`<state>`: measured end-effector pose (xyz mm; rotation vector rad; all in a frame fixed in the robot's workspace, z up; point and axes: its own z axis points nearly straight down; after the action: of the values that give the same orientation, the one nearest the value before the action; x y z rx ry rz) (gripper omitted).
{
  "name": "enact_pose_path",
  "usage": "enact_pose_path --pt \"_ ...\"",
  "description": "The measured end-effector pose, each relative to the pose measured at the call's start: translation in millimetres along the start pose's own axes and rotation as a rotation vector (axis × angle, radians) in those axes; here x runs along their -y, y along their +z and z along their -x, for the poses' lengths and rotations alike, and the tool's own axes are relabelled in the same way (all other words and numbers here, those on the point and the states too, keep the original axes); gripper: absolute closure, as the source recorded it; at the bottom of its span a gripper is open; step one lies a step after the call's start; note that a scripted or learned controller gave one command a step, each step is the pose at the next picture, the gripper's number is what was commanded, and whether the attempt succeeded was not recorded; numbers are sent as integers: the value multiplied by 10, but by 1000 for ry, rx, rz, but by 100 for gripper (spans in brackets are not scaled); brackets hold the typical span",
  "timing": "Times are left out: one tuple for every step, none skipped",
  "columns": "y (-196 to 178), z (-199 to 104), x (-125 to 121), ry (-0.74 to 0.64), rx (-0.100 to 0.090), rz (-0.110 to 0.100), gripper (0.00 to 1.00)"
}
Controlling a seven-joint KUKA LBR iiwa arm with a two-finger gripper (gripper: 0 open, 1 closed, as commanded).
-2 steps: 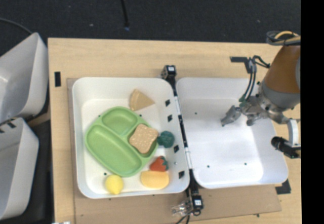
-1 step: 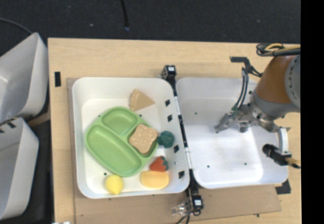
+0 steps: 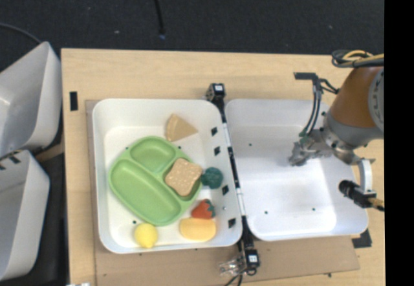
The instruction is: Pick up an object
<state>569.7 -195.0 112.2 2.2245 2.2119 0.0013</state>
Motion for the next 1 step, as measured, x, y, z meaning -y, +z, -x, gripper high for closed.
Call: enact_pose_path --pt "-647 27 -7 -6 0 3 100"
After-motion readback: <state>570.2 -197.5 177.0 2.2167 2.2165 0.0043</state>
